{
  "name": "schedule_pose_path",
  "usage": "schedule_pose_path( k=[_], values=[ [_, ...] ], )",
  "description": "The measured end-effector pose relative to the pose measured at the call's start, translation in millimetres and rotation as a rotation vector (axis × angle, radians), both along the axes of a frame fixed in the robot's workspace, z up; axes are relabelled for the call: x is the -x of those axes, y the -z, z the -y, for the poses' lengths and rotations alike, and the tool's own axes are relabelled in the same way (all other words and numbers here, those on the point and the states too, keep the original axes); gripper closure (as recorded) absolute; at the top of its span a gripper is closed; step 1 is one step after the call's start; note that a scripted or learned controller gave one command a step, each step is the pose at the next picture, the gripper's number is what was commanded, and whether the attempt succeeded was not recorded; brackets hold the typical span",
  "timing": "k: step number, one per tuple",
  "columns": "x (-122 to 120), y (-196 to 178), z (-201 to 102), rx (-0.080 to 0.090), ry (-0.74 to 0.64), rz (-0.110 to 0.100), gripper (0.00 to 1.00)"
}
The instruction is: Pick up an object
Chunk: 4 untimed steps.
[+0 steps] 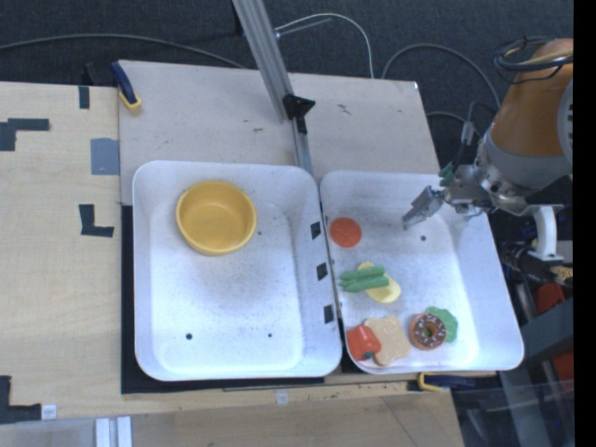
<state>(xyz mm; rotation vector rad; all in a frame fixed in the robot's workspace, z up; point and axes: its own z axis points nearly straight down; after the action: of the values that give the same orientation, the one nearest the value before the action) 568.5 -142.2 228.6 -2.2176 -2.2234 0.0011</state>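
Toy food cluster (400,329) in right bin (484,250), jaws (419,212) hovering above, state unclear, gripping nothing visible.

Pale wooden bench (56,250) beside dark carpet (447,7), cables (326,21) trailing across it

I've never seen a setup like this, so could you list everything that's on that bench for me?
Bins: two, white, side by side; left bin, right bin.
Bowl: one, yellow, upper part of left bin.
Round piece: one, orange-red, right bin near the divide.
Green and yellow piece: one, middle of right bin.
Red piece: one, right bin's near corner.
Tan piece: one, touching the red piece.
Donut: one, brown, on a green piece.
Arm: one, grey and orange, at right.
Gripper: one, over right bin's far part.
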Motion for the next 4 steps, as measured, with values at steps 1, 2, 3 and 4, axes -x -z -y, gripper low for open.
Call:
schedule_pose_path(
  k=[1,2,3,4],
  values=[
    [0.0,0.0,0.0,0.0,0.0,0.0,0.0],
    [-1.9,61.4,5.9,0.0,0.002,-0.006,0.0],
    [8.1,109.4,5.2,0.0,0.002,-0.006,0.0],
    [7.3,139.0,5.1,0.002,0.002,0.003,0.0]
  ],
)
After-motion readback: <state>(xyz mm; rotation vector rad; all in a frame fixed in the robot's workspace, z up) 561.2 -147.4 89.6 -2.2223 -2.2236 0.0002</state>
